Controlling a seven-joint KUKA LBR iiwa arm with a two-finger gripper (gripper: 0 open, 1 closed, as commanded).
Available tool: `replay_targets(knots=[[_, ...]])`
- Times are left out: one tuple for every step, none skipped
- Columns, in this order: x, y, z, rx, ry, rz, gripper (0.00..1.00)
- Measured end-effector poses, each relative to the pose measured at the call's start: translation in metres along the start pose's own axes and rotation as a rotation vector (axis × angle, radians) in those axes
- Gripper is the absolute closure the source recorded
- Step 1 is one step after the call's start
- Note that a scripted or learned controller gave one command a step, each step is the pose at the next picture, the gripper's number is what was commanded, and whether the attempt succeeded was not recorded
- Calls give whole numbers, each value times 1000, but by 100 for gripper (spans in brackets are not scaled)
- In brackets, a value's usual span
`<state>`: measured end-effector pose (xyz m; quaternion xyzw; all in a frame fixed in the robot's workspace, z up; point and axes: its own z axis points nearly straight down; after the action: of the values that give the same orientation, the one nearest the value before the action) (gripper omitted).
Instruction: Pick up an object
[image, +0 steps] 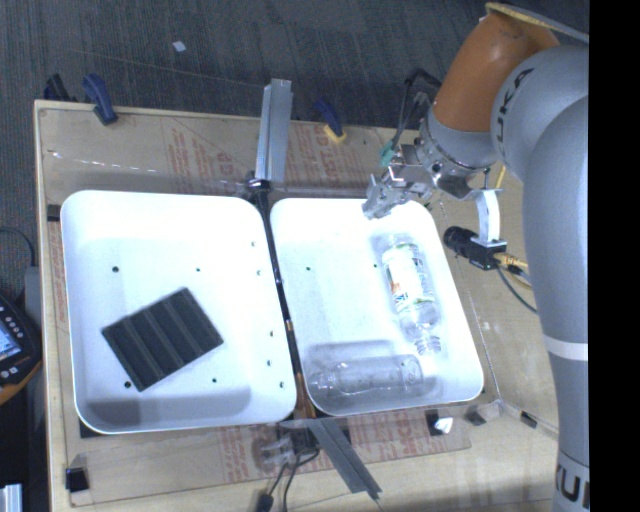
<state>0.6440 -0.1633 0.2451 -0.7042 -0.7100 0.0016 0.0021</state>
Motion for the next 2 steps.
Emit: replay_targets(knots=[[-33, -27, 87, 0, -1, -59, 0], [-12, -36, 96, 1, 1, -213, 0]])
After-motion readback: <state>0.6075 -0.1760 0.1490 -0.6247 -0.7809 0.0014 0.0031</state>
